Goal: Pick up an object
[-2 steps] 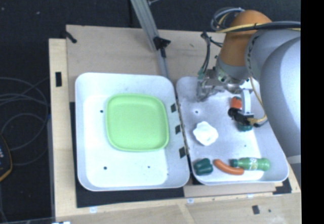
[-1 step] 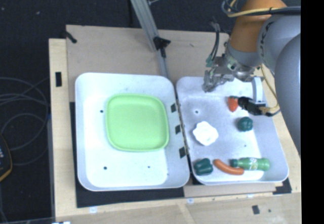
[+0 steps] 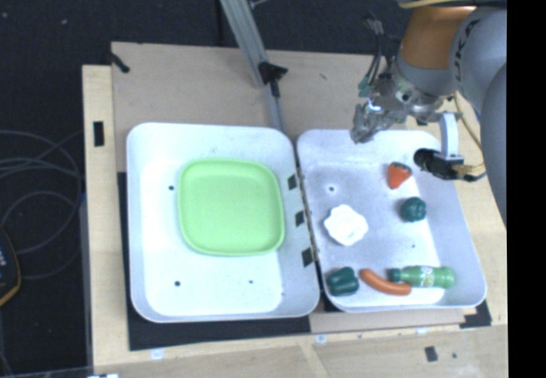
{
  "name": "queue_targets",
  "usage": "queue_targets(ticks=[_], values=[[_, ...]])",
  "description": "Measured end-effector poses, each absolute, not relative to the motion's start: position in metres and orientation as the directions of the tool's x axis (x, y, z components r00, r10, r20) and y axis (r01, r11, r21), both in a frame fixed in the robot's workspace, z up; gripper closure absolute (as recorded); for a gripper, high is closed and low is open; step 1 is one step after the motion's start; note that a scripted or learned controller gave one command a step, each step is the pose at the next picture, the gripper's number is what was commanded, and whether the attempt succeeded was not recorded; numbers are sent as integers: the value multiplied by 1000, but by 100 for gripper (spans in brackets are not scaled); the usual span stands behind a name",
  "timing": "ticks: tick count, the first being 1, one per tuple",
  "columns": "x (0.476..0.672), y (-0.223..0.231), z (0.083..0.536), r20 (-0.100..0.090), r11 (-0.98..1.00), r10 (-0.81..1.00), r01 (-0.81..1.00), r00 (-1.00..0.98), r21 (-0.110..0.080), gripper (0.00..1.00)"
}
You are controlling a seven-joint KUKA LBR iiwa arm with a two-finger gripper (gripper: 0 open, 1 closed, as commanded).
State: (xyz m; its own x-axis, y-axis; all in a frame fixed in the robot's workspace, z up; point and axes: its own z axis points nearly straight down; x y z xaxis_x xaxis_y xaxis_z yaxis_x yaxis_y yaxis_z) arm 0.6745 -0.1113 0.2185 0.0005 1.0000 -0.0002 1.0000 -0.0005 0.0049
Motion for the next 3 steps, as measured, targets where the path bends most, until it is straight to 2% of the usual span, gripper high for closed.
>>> queue_targets(ticks=[1,2,3], values=[[680,-121,270,0,0,1000,1000,0,5,100],[669,-70,263,0,3,1000,1000,-3,0,100],[668,-17,268,1,4,1000,1000,-4,1,100]])
